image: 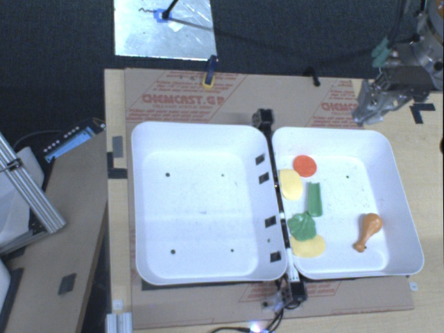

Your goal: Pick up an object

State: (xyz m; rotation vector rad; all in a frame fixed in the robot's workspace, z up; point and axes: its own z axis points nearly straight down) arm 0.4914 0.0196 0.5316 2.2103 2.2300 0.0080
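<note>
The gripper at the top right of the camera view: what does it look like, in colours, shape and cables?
The gripper is pale silvery metal, narrowing to thin fingers. Above it sits a blocky grey housing with dark parts and a small teal piece on its left side. Black cables run up from the housing towards the top edge. The picture is too coarse to show any markings.

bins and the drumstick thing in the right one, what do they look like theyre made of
Bins: probably thin moulded plastic, matte white, judging by the rounded corners and the raised lip. Drumstick: likely a plastic or rubber toy; its orange-brown colour is even, with a faint sheen at the fat end. The view is too coarse to tell hard from soft.
</note>
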